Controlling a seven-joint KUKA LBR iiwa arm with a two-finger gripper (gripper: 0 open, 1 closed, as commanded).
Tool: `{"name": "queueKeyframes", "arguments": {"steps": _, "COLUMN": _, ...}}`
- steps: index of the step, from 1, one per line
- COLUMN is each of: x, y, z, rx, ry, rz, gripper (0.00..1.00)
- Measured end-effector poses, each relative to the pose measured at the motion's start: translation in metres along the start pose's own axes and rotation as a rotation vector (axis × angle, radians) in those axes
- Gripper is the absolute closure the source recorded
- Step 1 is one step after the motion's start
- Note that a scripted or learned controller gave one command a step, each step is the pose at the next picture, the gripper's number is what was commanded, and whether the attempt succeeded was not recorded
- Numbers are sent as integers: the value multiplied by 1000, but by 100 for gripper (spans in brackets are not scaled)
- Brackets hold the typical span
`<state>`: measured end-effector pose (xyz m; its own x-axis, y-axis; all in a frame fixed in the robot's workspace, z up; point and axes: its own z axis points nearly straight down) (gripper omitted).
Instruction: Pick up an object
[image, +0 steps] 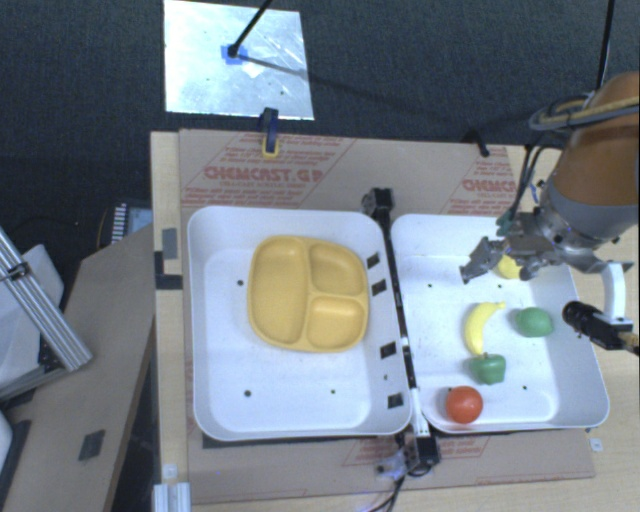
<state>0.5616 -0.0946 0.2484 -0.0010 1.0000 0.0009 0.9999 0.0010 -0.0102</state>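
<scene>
In the right bin (570, 405) lie a yellow banana (482, 325), a round green fruit (534, 322), a green pepper (489, 369) and a red tomato (464, 404). A small yellow object (510, 268) shows at the bin's back, partly hidden by the arm. My gripper (503, 264) hangs right over that yellow object, open, with one finger (478, 263) splayed to the left of it and the other to its right. I cannot tell whether the fingers touch it. The banana lies just in front of the gripper.
The left bin (225, 400) holds a yellow divided plate (305, 293). A black divider (393, 310) runs between the bins. A black cable part (592, 325) juts over the right bin's right side. The bench's cardboard (300, 170) lies behind.
</scene>
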Motion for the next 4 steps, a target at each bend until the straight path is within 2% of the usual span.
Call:
{"name": "queueKeyframes", "arguments": {"steps": 1, "x": 0, "y": 2, "z": -6, "rx": -12, "ry": -1, "rz": -2, "gripper": 0}}
{"name": "queueKeyframes", "arguments": {"steps": 3, "x": -13, "y": -2, "z": 113, "rx": -6, "ry": 0, "rz": 1, "gripper": 0}}
{"name": "queueKeyframes", "arguments": {"steps": 4, "x": -16, "y": 3, "z": 158, "rx": -26, "ry": -8, "rz": 1, "gripper": 0}}
